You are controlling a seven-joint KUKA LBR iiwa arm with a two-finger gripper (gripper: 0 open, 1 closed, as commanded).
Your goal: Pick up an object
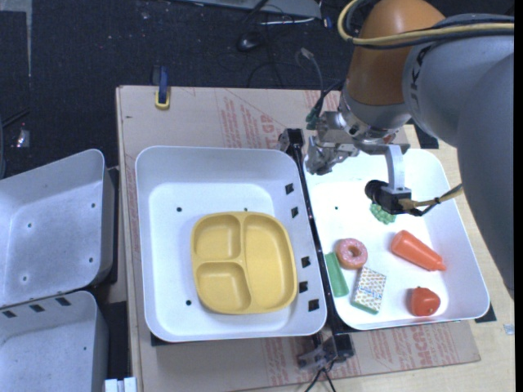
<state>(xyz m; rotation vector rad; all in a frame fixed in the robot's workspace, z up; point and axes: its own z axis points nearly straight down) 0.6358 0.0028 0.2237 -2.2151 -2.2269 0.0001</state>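
The gripper (323, 158) hangs over the far left corner of the right bin (347, 207); whether it is wide or narrow I cannot tell. The donut (352, 253) lies toward that bin's near left corner, well apart from the gripper, just beside a green stick (336, 273) and a patterned block (369, 289). It looks light, likely a toy and not fragile. Pinching across one side of the ring should hold best.

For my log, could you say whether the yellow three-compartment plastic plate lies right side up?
Right side up: the plate shows its three hollows.
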